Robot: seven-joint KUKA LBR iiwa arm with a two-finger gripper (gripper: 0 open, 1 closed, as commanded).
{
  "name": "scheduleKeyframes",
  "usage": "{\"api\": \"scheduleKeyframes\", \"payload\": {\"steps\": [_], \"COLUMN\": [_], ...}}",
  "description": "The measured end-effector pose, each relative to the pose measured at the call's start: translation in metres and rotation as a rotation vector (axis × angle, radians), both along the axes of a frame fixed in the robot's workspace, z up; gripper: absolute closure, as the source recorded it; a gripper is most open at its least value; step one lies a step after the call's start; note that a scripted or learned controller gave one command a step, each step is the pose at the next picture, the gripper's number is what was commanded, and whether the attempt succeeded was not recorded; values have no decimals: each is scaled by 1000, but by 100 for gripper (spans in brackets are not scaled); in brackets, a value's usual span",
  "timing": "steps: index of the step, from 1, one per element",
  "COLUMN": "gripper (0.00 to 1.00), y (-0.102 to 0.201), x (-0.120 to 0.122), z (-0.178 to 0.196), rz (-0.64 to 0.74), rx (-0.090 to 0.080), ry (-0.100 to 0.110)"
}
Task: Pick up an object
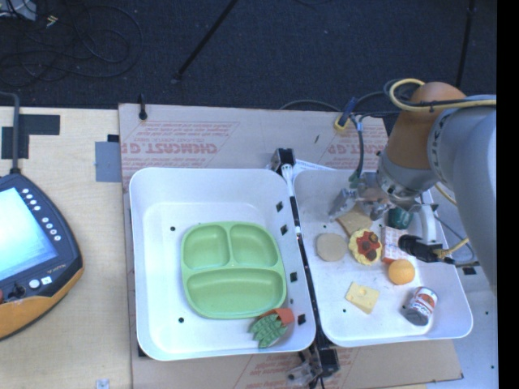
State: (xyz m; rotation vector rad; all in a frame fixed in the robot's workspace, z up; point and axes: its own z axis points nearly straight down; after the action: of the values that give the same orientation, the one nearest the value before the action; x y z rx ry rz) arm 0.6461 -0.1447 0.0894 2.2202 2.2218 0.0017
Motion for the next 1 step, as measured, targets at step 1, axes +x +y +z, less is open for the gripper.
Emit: {"api": "scheduleKeyframes", "payload": {"steps": [1], "gripper": [100], "y": [-1], "x": [-2], "z": [9], "rz": [-1], "rx": [0], "ry": [4]}}
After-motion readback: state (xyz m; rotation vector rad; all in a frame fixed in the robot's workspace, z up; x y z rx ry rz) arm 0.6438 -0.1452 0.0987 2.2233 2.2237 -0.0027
